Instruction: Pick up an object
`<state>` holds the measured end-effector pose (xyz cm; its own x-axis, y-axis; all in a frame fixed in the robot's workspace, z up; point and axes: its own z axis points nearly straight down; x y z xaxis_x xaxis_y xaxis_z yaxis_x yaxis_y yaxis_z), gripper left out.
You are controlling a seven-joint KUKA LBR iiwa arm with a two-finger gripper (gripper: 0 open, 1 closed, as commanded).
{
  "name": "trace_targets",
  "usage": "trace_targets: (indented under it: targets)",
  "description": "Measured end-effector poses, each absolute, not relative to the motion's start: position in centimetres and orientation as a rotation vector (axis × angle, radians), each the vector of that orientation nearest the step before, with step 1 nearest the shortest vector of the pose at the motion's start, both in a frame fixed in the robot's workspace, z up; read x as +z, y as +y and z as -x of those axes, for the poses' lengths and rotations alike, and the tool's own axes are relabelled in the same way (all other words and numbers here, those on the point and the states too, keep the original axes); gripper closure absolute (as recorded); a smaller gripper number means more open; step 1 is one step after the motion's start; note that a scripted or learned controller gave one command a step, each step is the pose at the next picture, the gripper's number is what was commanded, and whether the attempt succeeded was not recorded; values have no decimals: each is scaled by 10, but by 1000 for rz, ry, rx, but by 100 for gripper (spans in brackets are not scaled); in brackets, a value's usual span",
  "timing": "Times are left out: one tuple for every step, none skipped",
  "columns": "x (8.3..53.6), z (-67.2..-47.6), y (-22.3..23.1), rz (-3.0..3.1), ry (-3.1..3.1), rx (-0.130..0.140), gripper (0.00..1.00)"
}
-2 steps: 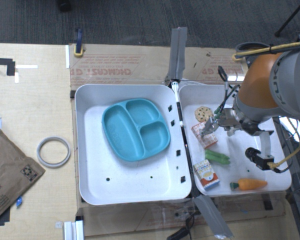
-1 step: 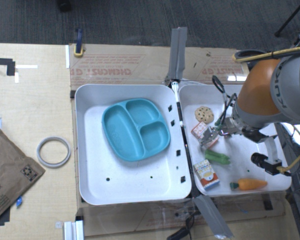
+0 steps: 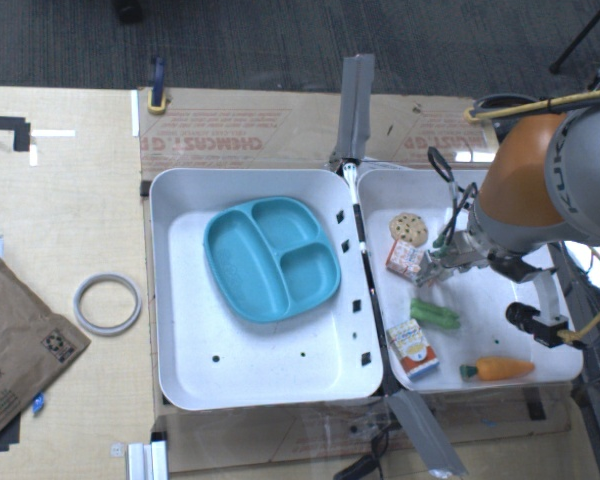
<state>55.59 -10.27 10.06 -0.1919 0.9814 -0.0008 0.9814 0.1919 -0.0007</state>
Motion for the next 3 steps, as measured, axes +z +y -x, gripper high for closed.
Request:
trace_targets:
  targets:
    - [191, -582, -82, -2021, 2404, -2, 100]
    - [221, -659, -28, -2012, 2412, -4, 100]
    - [215, -628, 4, -2195, 2249, -6, 100]
